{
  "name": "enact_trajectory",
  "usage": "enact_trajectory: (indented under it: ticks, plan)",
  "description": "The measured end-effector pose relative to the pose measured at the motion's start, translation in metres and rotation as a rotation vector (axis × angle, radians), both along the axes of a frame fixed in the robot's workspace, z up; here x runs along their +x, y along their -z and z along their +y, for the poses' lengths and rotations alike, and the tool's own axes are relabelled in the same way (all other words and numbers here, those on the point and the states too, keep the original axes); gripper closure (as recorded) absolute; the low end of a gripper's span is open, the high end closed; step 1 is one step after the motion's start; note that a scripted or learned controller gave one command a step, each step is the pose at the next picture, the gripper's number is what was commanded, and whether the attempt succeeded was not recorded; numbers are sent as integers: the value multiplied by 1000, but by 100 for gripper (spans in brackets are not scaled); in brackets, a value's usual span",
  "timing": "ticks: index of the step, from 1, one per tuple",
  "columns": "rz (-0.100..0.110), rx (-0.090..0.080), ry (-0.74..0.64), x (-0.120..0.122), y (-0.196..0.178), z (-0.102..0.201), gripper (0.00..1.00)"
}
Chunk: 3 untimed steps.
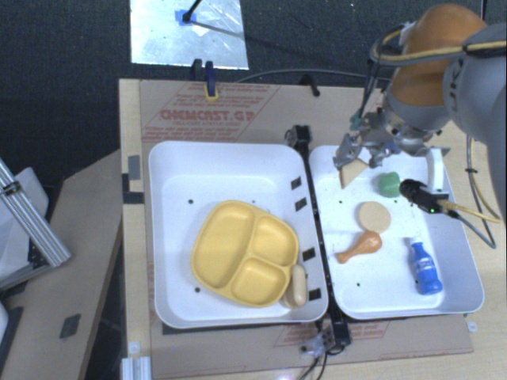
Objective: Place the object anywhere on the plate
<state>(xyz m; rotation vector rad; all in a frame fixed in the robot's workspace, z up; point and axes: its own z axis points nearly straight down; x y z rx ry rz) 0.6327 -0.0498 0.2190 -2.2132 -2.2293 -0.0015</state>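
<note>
Plate, yellow with three compartments, sits in your left bin, toward that bin's 5 o'clock area. A pale bread-roll-shaped piece rests against the plate's edge at about 4 o'clock from its middle, beside the bin wall.

Your hand hangs over the right bin, near that bin's 11 o'clock corner. A tan wedge shows just under it and seems to touch its tips, but you cannot tell whether the hand is spread or pinching it.

Elsewhere in the right bin you have a green lump at 3 o'clock from the wedge, a tan round disc near the middle, an orange drumstick just below the disc, and a blue bottle toward 4 o'clock.

Both bins stand side by side on the tabletop.
</note>
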Motion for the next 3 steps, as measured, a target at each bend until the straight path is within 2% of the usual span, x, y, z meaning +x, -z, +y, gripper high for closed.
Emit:
enact_trajectory:
  ticks: [1,3]
  plan:
    - [0,2,-3,-12,-11,58,100]
    - [1,2,-3,-34,5,160,100]
